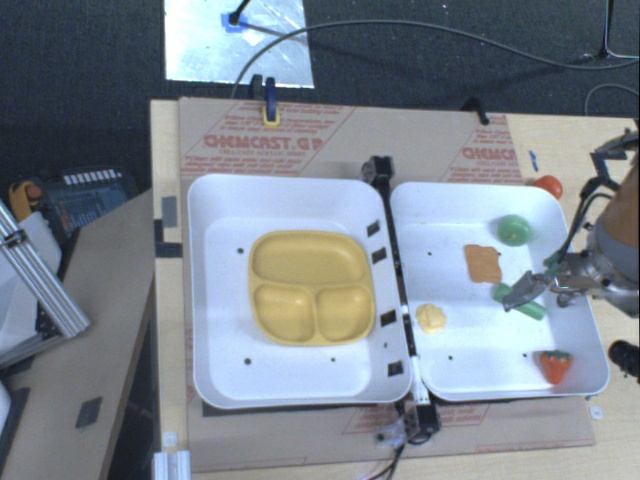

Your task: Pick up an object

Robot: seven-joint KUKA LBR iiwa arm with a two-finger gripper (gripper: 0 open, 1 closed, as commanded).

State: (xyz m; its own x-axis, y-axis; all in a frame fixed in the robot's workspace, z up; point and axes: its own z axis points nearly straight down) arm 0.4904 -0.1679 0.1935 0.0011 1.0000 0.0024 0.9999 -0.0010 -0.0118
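From above, the gripper (520, 295) hangs low in the right bin (480, 380), its jaws slightly apart, nothing clamped. A dark green piece (533, 310) lies just beneath them: it looks like light, stiff, smooth plastic, best pinched across its narrow width. Beyond the jaws sit a flat orange slab (482, 263) and a round green ball (514, 230); a lumpy yellow piece (431, 318) lies further out.

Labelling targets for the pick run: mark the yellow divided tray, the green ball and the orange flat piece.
yellow divided tray (310, 286): camera view, on the ridge where its compartments meet.
green ball (514, 230): camera view, on its top middle.
orange flat piece (482, 263): camera view, on the middle of its face.
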